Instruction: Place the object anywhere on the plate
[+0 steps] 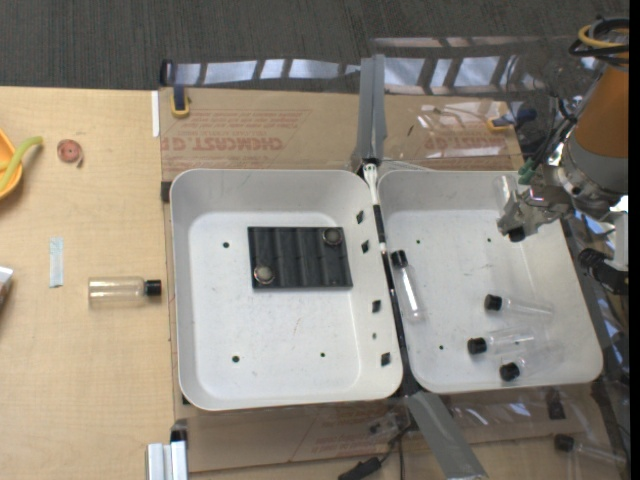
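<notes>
Task looks barely begun, judging by the layout. The plate (300, 258), a dark ribbed rectangle, lies in the left bin (200, 368), and it carries two small round bits, one at its upper right corner and one at lower left; can't tell what they are or if they count as placed objects.

The likely objects, clear vials w/ black caps, are all in the right bin (560, 368): one long vial (405, 286) lies along the bin's left wall, just beside the divider; one vial (515, 306) sits mid-right; another vial (500, 342) below it; and a black cap or short vial (509, 371) near the bottom edge. None is on the plate.

The claw (517, 226) hangs over the upper right part of the right bin, arm coming in from the right. Whether it's clenched or released, can't tell; too small and blurred. A dark tip shows at its lower end, but nothing clearly sits between the fingers, so no hold is claimed.

Left to do: grasp a vial, carry it across the divider, set it down on the plate. One more vial (122, 289) lies out on the tabletop (80, 388), well apart from both bins.
</notes>
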You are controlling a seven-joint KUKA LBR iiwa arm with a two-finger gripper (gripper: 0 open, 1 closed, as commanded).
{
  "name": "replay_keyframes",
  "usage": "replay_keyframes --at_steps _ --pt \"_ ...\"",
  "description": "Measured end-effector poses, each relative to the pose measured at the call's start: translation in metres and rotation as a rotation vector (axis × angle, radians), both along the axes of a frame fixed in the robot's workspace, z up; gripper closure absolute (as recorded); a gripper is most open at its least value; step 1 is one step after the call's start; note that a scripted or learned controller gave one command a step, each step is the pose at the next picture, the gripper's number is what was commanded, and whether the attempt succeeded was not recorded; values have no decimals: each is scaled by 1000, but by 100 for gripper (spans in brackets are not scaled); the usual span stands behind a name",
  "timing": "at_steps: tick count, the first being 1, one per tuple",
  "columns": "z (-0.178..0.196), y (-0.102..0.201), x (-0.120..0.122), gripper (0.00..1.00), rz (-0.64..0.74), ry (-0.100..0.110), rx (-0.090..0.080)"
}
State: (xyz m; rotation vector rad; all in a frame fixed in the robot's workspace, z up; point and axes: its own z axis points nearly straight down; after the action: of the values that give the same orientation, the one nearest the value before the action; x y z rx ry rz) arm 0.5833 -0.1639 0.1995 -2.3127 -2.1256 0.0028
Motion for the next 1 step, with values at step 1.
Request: replay_keyframes --at_steps 1 --pt "129 -36 64 100 -41 -1 -1"
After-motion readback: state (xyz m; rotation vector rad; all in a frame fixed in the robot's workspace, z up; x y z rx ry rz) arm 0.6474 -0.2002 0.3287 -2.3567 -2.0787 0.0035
